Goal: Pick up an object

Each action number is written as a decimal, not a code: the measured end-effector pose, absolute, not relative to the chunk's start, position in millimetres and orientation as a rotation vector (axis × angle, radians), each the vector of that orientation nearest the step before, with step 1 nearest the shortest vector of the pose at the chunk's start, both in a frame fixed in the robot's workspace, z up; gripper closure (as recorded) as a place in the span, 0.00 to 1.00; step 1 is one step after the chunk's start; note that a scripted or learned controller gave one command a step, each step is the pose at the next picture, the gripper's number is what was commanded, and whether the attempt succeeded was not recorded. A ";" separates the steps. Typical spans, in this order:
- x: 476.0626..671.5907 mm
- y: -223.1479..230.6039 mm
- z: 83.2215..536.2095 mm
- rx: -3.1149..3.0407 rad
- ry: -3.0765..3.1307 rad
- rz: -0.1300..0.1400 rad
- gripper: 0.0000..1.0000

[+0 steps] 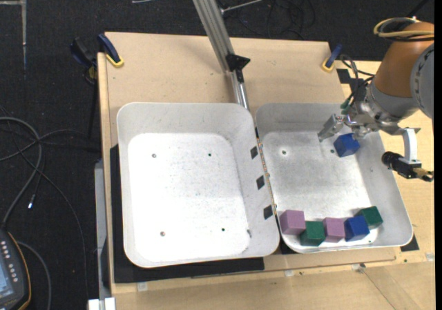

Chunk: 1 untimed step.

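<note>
1. Camera view: the gripper (343,130) hangs over the right bin (387,184), toward its 1 o'clock corner. A blue block (346,145) sits between its fingers, apparently clamped.
2. Judged from its look, the blue block is light, rigid, smooth-faced and not fragile. Grip two opposite flat faces, centred; corner contact may let it twist out.
3. Five more blocks (330,226) line the bin's 6 o'clock wall, touching one another, leaving little finger clearance.
</note>
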State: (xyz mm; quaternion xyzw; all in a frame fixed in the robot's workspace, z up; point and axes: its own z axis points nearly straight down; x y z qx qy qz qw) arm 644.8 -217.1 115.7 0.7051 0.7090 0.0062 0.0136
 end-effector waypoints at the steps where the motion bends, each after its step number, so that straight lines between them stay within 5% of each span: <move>1: 645.0 -216.5 115.1 2.197 2.209 0.020 0.00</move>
